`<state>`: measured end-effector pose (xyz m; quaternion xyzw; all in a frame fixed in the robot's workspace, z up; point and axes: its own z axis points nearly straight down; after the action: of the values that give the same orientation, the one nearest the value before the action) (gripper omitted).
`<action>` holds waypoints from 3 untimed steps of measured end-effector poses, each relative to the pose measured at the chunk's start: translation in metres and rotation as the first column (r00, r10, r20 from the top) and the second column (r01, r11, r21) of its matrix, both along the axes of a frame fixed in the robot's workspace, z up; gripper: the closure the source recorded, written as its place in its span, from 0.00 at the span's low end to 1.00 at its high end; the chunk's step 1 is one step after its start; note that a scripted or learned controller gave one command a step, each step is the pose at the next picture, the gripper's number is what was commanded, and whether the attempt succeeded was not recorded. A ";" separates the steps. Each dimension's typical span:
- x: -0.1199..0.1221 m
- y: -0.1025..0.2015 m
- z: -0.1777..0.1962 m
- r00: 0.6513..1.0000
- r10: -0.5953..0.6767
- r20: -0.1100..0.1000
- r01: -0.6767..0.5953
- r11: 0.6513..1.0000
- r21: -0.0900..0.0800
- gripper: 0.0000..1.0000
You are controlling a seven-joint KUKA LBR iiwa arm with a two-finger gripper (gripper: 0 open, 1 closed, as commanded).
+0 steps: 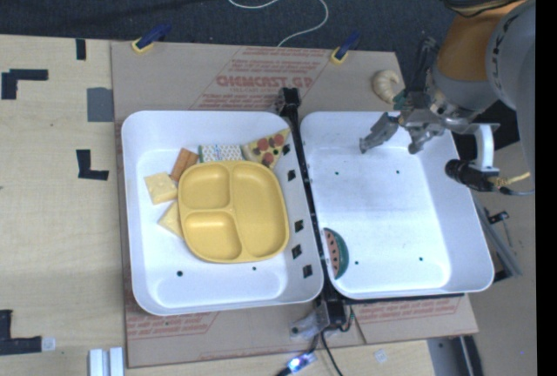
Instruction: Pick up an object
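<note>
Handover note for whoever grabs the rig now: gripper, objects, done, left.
Gripper: jaws open, holding nothing, over the right bin's upper edge.
Left bin: yellow divided plate lying over crackers, a pizza slice toy and other small flat pieces near the top.
Right bin: watermelon slice toy at its lower left wall.
Done: nothing picked.
Left: the whole pick; the watermelon slice looks nearest.

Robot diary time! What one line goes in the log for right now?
gripper: open, holding nothing | over right bin far edge | yellow plate in left bin | watermelon slice untouched
</note>
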<state>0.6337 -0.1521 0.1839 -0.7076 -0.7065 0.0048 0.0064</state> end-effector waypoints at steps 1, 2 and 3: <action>0.003 0.000 0.009 1.000 0.003 0.014 -0.003 1.000 -0.002 0.00; 0.006 0.003 -0.055 1.000 0.004 0.010 -0.004 1.000 -0.003 0.00; 0.006 0.004 -0.102 1.000 0.005 0.014 -0.005 1.000 -0.004 0.00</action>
<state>0.6397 -0.1481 0.0816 -0.7060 -0.7082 0.0014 0.0001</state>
